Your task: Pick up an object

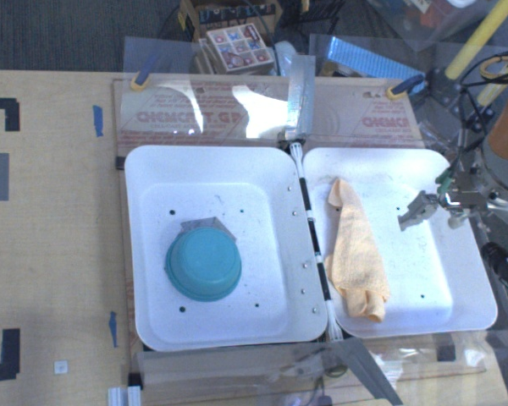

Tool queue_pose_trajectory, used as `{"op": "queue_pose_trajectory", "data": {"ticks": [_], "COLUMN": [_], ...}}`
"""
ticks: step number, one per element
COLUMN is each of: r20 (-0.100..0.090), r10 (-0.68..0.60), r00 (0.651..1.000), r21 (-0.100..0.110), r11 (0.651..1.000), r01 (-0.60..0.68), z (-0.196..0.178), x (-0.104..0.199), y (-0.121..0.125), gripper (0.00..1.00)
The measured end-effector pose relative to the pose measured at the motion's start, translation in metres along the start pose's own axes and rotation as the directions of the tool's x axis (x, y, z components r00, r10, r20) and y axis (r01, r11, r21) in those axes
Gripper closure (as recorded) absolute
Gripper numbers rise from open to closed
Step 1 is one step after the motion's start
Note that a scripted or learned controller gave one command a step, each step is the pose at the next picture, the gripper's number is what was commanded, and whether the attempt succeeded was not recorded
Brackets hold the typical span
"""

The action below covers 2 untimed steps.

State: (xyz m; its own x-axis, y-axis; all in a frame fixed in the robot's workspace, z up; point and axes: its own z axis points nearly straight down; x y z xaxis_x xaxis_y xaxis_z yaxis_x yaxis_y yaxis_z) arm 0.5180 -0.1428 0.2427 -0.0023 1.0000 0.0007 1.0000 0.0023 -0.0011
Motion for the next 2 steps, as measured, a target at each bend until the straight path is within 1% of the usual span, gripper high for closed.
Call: {"op": "queue_pose_trajectory", "data": {"ticks": [1,2], "r20": [0.001,0.002], "r10": [0.013,-0.064], "r00": [1.000,0.998], "r21": [-0.001,-0.008], "r11": [1.000,0.998], "r01": [-0.013,0.064], "z": [0.127,0.154], "x": [0.036,0.044], "y": [0.063,0.094], "gripper": [0.00,0.00]}}
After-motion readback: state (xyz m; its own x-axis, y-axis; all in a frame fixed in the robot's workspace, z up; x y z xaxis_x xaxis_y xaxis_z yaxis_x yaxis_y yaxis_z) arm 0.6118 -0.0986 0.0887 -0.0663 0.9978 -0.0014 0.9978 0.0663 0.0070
